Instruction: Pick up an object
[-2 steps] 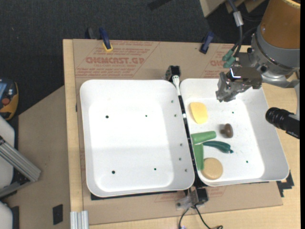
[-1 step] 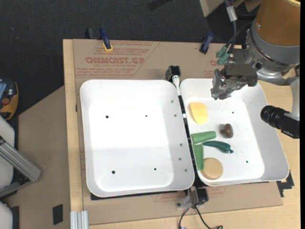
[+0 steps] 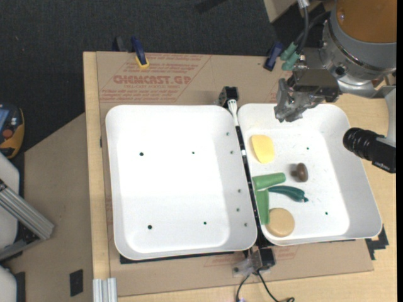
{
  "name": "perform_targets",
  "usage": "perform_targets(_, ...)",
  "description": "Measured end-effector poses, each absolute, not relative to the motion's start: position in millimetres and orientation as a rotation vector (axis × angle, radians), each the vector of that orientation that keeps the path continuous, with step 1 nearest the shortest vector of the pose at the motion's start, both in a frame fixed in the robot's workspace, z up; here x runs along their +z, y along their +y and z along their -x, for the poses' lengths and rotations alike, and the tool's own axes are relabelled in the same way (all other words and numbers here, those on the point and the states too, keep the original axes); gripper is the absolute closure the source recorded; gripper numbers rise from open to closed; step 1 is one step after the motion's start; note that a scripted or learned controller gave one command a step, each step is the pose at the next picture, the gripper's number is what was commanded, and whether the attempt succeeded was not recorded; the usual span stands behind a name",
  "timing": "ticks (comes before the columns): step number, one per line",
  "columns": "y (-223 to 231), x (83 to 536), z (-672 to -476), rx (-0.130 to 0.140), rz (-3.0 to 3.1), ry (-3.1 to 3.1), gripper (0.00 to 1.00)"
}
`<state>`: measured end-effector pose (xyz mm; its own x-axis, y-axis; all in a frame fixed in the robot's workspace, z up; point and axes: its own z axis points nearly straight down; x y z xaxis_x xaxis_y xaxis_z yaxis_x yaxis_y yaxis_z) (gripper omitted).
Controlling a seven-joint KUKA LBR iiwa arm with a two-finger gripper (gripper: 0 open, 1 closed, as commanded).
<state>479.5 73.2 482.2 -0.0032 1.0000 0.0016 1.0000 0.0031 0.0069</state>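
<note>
The right bin [image 3: 340,126] holds several small objects. A yellow block [image 3: 262,148] lies near its left wall, a brown lump [image 3: 300,172] sits at mid bin, a green piece [image 3: 265,189] and a dark teal curved piece [image 3: 291,194] lie below them, and a tan round disc [image 3: 281,222] rests at the front left corner. My gripper [image 3: 288,112] hangs over the back left part of the right bin, above and behind the yellow block, with nothing seen between its fingers.
The left bin [image 3: 126,131] sits beside the right one on a cardboard sheet [image 3: 157,74]. Clamps [image 3: 228,97] join the bins at back and front [image 3: 261,258]. A black cylinder [image 3: 370,146] juts over the right bin's right rim.
</note>
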Motion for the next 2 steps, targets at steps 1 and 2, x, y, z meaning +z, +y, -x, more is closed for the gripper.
perform_targets(1, 103.0, 446.6, -520.0, -0.006, -2.221, 2.226, 1.0)
perform_targets(2, 143.5, 470.3, -501.9, 0.008, -2.214, 2.227, 1.0)
